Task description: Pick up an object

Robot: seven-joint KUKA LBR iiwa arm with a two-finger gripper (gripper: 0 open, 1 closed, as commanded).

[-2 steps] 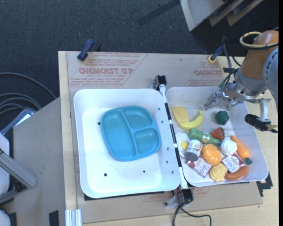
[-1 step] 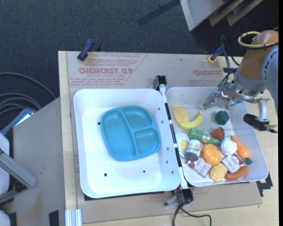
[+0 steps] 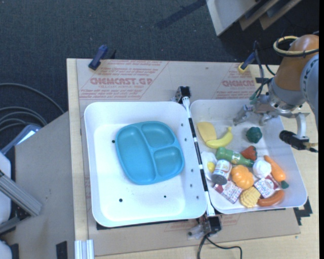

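Your pincer [image 3: 246, 114] hangs over the right bin [image 3: 298, 174] — released, gripping nothing — green ball [image 3: 254, 134] just beside it

Floor [image 3: 101, 25] was dark grey-blue carpet, evenly lit, no hard shadows. Bench top [image 3: 152, 76] was a tan board printed with reddish lettering, sitting on a paler surface [image 3: 45, 167] that jutted out at left. Blue clamp [image 3: 97, 57] gripped the board's far left corner; a second blue clamp [image 3: 246, 62] sat at the far edge toward the right. Grey cables [image 3: 25, 109] looped across the carpet at left. Pale furniture corner [image 3: 243, 12] showed at top right.
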